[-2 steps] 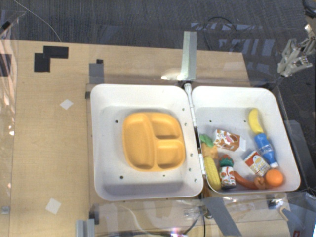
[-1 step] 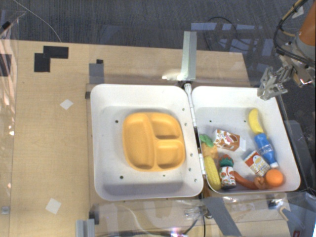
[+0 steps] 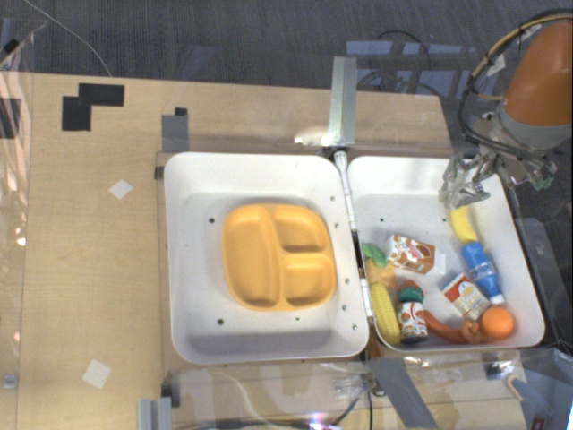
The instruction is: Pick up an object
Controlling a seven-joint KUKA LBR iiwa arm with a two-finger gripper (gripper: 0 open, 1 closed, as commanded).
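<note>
From the overhead camera, the gripper [image 3: 465, 184] hangs low in the right bin [image 3: 403, 186], just above a yellow object [image 3: 463, 223], a likely pick. I cannot tell how its jaws stand. Other toys cluster toward the bin's near edge.
</note>
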